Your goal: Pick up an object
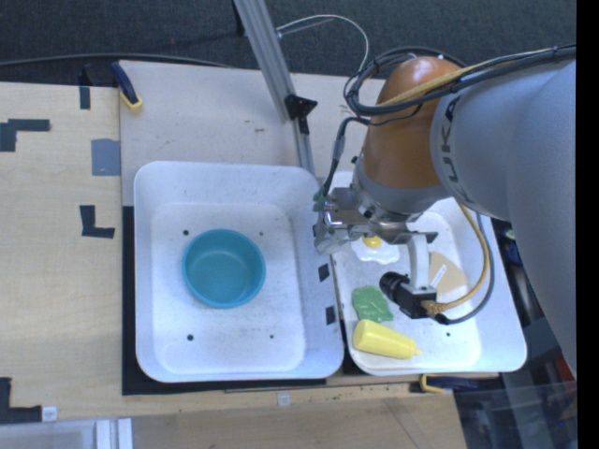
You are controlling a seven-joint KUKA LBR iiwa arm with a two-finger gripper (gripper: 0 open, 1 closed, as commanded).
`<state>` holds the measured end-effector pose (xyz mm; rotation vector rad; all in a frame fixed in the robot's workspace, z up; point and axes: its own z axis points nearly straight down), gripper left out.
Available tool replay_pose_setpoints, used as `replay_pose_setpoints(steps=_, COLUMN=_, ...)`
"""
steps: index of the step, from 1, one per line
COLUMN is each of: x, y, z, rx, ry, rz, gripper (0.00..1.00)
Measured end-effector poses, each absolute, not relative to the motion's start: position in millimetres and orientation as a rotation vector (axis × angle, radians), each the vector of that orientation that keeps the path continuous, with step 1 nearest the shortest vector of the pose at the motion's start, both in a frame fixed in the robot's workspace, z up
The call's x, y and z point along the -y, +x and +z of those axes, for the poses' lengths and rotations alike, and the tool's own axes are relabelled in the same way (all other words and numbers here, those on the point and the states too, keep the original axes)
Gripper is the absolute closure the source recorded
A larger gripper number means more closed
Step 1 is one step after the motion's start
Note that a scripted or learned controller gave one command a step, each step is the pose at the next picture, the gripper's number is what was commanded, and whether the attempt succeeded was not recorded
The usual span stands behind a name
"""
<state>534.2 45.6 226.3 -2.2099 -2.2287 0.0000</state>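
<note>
Left bin (159,195) showing white, faintly speckled grey, with a few dark dots. Bowl (224,267) in it showing solid teal-blue, no pattern. Right bin (496,344) showing white. Yellow object (382,340) showing plain bright yellow; green object (371,302) beside it showing leaf green. A white piece with a yellow centre (372,247) showing under the arm. Tan object (447,274) showing pale beige. Arm (524,148) showing grey, its band (407,134) showing orange. Bench (47,297) showing light wood with dark tape marks.

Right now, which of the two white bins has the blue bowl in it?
The left bin, the one farther from the arm. The blue bowl sits alone there, while the right bin holds a yellow piece and a green piece.
</note>
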Motion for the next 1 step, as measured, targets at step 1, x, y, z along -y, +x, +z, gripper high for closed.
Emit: replay_pose_setpoints(steps=1, x=-98.5, y=521.7, z=235.0, rx=2.229, ry=-2.210, rz=0.000, gripper=1.00)
